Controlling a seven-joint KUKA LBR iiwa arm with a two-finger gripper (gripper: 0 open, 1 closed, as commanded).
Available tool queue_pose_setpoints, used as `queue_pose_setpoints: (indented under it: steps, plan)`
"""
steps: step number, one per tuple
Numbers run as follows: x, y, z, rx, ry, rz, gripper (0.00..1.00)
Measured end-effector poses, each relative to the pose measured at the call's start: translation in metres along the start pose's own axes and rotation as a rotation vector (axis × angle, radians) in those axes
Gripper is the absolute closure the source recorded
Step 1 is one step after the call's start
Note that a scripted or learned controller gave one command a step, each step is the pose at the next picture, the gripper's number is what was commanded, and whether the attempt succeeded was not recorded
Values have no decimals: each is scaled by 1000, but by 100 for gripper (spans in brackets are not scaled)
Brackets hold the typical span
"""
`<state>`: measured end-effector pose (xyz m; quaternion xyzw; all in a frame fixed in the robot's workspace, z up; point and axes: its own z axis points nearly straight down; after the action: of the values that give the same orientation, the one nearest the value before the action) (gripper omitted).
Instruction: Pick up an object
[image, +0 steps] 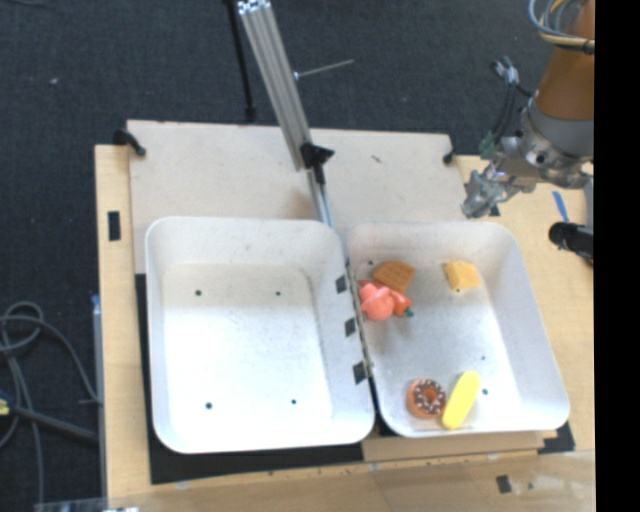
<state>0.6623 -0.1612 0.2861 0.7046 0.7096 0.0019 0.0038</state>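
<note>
Pale wooden bench (115, 330) fills most of the frame, set on dark carpet; a lighter board lies across its upper part.

Two shallow white plastic bins sit side by side on the bench. Left white bin (160, 300), centre-left of frame, shows only small dark specks on its floor. Right white bin (525, 330), centre-right, touches the left one along a shared edge with small dark clips.

Grey arm with orange band (568, 85) enters at the upper right corner. A silver aluminium bar (280, 85) slants from the top centre down to the seam between the bins.

Pincer (482, 195) hangs just above the upper right corner of the right bin, over the bench rather than over the bin floor. Too small and blurred to judge its spread; cannot tell. Nothing visible between its tips.

Items in the right bin, largest first:
- yellow oblong block (460, 400), lower part of bin, tilted, touching the doughnut.
- pink toy figure (378, 301), by the bin's left wall, just below the waffle.
- brown waffle-like square (393, 274), upper left of bin.
- round brown doughnut with sprinkles (426, 398), lower middle.
- small yellow sponge-like cube (461, 274), upper middle, nearest the pincer but well apart from it.
</note>
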Motion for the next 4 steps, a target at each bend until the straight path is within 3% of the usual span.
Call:
queue_pose_setpoints:
  steps: [4]
  plan:
    - [170,-76,39,9,3,2,100]
